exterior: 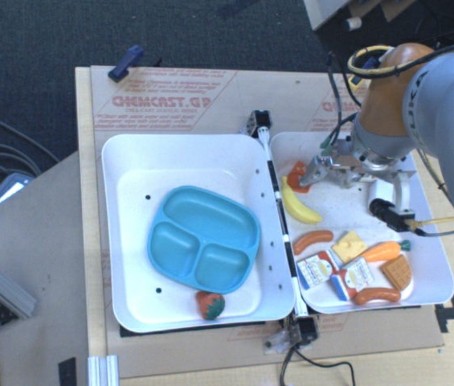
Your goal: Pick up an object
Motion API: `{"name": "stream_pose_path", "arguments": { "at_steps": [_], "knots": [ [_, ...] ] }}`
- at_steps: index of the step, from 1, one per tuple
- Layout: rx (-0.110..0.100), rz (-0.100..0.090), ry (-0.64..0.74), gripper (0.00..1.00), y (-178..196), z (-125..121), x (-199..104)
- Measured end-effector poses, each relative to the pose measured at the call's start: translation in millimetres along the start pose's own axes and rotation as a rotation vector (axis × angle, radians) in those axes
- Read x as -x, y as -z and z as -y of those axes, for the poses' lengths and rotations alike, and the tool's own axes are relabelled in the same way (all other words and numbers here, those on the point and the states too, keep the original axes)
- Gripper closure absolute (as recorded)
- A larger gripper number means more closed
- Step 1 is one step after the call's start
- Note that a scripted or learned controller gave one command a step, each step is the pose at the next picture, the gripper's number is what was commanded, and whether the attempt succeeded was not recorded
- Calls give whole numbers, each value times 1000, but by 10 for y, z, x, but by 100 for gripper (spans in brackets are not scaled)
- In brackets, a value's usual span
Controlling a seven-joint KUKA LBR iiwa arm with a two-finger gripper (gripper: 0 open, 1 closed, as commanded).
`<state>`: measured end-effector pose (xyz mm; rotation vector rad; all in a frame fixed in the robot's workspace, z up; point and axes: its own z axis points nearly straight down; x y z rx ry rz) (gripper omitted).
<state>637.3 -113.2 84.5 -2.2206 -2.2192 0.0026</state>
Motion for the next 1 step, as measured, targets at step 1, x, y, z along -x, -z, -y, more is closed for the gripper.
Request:
{"name": "stream_pose_path", "arguments": {
  "at_steps": [1],
  "knots": [
    [0, 0, 0, 0, -1, 247, -173]
  ]
}}
